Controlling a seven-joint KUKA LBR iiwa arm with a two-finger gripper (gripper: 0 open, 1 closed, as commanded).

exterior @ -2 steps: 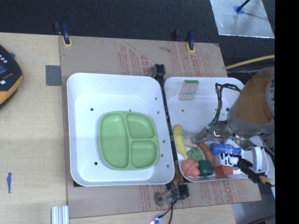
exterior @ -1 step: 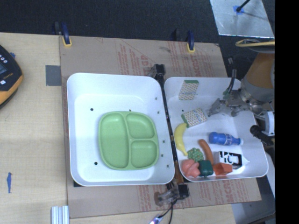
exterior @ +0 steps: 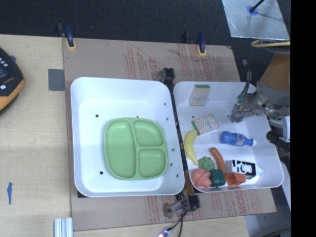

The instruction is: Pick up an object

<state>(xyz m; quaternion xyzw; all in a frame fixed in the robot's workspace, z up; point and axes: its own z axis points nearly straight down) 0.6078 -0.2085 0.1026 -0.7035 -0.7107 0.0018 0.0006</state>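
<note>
The right bin [exterior: 261,184] holds several small items. A blue bottle [exterior: 236,139] lies on its side in the middle right. Two checkered green-and-white pads lie further back, one [exterior: 199,95] near the far wall and one [exterior: 205,124] at the centre. A yellow banana [exterior: 190,146] lies along the left wall. An orange sausage [exterior: 217,158], a pink lump [exterior: 200,177], a green piece [exterior: 217,178], a red-orange piece [exterior: 235,178] and a black-and-white box [exterior: 243,168] crowd the near end. My gripper [exterior: 237,114] hangs low over the bin's right back part, just behind the bottle, with nothing seen in it.
The left bin [exterior: 84,132] holds a light green divided plate [exterior: 135,148]. A yellow and black device [exterior: 7,83] lies on the bench at the far left. Clamps [exterior: 201,42] pin the cardboard at the back edge. My arm's orange band [exterior: 276,73] rises at the right.
</note>
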